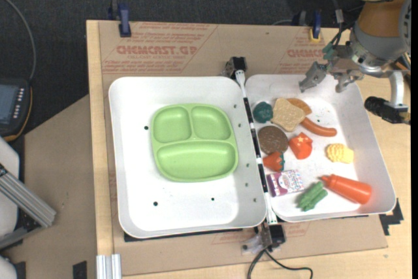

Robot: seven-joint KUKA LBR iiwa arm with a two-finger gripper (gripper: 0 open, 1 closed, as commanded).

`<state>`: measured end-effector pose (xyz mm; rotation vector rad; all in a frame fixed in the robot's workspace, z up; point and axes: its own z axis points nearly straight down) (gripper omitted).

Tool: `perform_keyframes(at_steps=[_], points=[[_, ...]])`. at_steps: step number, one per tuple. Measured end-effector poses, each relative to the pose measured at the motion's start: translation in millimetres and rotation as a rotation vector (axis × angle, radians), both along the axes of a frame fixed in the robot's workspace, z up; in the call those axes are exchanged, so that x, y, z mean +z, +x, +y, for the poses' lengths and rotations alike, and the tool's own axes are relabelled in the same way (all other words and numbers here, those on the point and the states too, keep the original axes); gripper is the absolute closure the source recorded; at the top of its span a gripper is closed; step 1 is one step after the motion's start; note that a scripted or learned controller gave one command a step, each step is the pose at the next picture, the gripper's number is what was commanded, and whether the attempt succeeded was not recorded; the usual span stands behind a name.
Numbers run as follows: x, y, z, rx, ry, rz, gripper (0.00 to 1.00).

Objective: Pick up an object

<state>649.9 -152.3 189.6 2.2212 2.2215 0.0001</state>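
While toys crowd the right bin (372,140), the gripper (330,77) hovers spread at its far edge.

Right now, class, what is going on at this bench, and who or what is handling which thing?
A grey robot arm reaches in from the right, its gripper open and holding nothing above the far edge of the right bin. That bin holds toy food: a slice of bread, a sausage, a brown patty, a carrot and more. The left bin holds a green divided plate. Nothing has been picked up yet.
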Motion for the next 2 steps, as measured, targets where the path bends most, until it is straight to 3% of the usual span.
perform_keyframes(at_steps=[1, 2], points=[[-39, -108, 58, 0.001, 0.005, 0.013, 0.00], [-107, -110, 60, -0.002, 0.002, 0.000, 0.00]])
